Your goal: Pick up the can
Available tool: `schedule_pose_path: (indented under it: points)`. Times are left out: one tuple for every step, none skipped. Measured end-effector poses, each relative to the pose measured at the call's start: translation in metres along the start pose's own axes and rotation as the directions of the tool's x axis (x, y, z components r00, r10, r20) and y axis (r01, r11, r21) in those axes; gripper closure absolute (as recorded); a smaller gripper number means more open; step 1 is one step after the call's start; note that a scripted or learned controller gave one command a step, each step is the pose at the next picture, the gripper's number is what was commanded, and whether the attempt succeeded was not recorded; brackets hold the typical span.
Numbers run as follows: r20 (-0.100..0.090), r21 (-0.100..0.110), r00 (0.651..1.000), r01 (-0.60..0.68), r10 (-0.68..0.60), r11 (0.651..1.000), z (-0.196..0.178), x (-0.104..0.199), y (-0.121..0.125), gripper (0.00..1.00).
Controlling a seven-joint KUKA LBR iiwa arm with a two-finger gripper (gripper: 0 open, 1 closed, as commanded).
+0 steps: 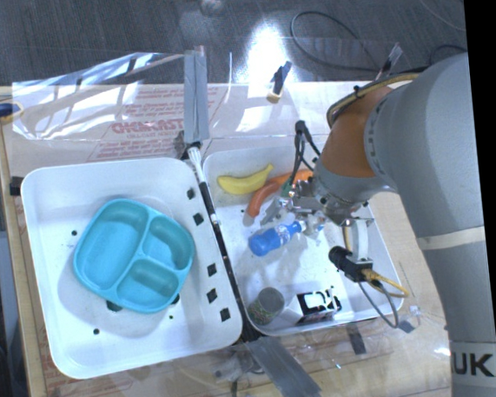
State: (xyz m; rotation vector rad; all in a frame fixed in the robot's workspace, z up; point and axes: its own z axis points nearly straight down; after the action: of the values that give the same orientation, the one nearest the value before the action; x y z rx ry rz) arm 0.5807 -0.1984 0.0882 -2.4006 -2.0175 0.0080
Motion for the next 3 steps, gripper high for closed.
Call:
schedule_pose_path:
  points:
    - [-0.001, -0.001, 0.998, -0.064, 0.064, 0.998, -0.001, 0.012, 0.063, 0.0]
    - [0.0, 0.001, 0.99, -0.141, 0.141, 0.99, 0.0, 0.017, -0.007, 0.0]
    - [0.0, 0.0, 0.963, -0.268, 0.268, 0.963, -0.038, 0.03, 0.027, 0.0]
